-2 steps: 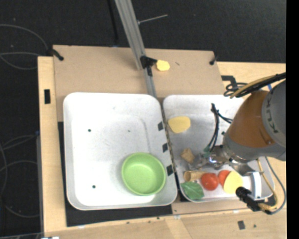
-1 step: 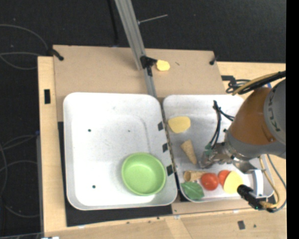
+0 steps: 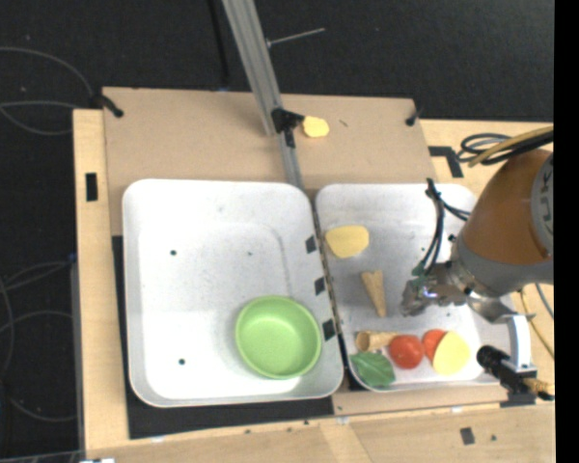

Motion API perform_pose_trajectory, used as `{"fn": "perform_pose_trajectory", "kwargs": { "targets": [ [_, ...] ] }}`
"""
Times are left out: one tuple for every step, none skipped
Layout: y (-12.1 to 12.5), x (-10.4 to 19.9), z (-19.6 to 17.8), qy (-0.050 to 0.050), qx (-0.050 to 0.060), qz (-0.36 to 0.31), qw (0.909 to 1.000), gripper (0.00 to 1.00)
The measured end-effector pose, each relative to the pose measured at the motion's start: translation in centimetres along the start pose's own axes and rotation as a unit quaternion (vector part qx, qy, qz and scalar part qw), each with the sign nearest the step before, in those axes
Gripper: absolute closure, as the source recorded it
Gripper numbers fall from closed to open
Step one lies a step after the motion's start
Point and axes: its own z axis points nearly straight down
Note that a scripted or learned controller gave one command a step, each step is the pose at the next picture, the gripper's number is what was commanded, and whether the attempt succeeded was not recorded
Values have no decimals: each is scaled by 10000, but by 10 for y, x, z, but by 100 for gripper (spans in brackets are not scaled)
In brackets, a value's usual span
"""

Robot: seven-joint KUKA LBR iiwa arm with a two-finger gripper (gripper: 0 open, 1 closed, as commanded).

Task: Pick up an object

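Note:
The right bin (image 3: 386, 205) holds a pale yellow round piece (image 3: 347, 241), a tan cone (image 3: 374, 291), a small tan cylinder (image 3: 372, 340), a green leaf-shaped piece (image 3: 373, 367), a red tomato (image 3: 405, 351) and a red-and-yellow fruit (image 3: 446, 349). My gripper (image 3: 417, 298) hangs low over the right bin, just right of the cone and above the tomato. Nothing shows between its fingers. The orange wrist band (image 3: 511, 220) looms over the bin's right side.
A green bowl (image 3: 278, 336) sits at the near right of the left bin (image 3: 174, 220). A small yellow piece (image 3: 316, 127) lies on the cardboard behind the bins, beside a slanted metal pole (image 3: 256, 56). Cables run along the bench's right edge.

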Motion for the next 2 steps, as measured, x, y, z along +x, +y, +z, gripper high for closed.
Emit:
{"fn": "perform_pose_trajectory", "kwargs": {
  "targets": [
    [2,10,-54,-1,-11,-20,10000,100],
    [4,9,-83,1,1,-20,10000,100]
  ]
}}
